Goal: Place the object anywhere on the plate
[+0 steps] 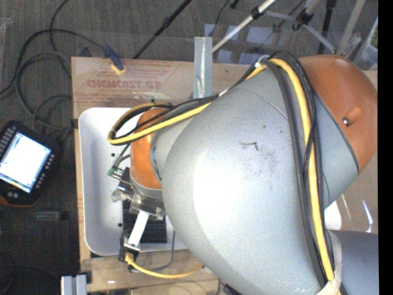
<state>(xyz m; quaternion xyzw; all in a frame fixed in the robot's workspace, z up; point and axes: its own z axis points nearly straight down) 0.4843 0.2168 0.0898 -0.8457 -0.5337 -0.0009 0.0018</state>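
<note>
The end effector (pixel 140 204) hangs low inside the left-hand white bin (pixel 97 165), close to that bin's near wall, and the wrist above it hides it enough that I cannot tell whether it is released or clenched. Directly over it sits the orange band (pixel 143 160), and from there the grey arm (pixel 258 171) swells out to the right and covers most of the view. Around the end effector the bin floor is bare white plastic on the left side and toward the far wall. The arm covers the rest of the floor on the right, so where the object and the plate lie cannot be told. Just outside the bin, on the near side of the end effector, a strip of pale wooden table (pixel 104 267) shows along the edge. Past the bin's far wall, a brown board (pixel 132 82) with faded red lettering lies flat on the table. An upright grey metal post (pixel 202 63) stands at the board's right end, further from the end effector. Well off to the left of the end effector, beyond the table's edge, a handheld pendant (pixel 24 163) with a lit screen rests on the dark grey carpet floor (pixel 37 54). Black cables (pixel 46 100) loop across that floor toward the board. Farthest away, at the top right, thin metal stand legs (pixel 295 11) cross over the carpet.
</note>
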